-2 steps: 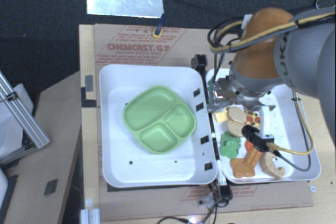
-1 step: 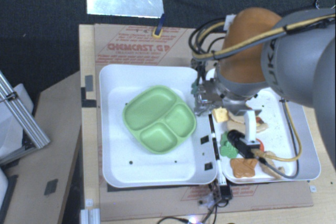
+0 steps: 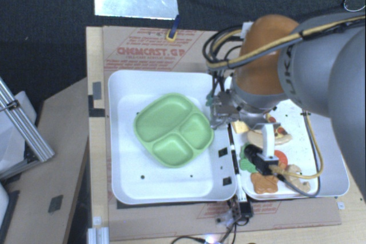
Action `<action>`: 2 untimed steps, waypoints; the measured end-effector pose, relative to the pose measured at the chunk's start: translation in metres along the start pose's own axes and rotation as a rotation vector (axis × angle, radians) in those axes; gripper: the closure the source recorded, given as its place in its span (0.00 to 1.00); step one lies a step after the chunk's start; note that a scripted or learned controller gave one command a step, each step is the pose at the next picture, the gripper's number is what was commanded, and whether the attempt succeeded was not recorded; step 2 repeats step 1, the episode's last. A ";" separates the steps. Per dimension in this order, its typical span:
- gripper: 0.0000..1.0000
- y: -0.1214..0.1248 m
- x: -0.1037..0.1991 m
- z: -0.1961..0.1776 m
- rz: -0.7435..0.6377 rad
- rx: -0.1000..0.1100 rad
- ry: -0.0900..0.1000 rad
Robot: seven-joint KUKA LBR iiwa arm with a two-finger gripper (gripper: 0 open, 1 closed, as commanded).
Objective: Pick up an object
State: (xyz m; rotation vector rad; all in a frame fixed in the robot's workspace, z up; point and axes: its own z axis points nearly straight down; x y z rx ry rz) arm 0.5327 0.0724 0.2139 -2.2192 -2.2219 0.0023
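Camera view, claw [image 3: 220, 113] hovering where two white bins [image 3: 123, 180] are meeting, grip hidden, cannot tell, green plate [image 3: 171, 130] lying just beside it.

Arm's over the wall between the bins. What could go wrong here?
The gripper sits by the wall between the bins, at the rim of the green plate: it may strike the wall or nudge the plate. The small pieces in the right bin lie crowded, partly under the arm, so a grasp there may slip.
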 end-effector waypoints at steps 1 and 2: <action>1.00 -0.002 0.005 -0.003 -0.004 -0.002 0.001; 1.00 -0.002 0.005 -0.003 -0.004 -0.002 0.001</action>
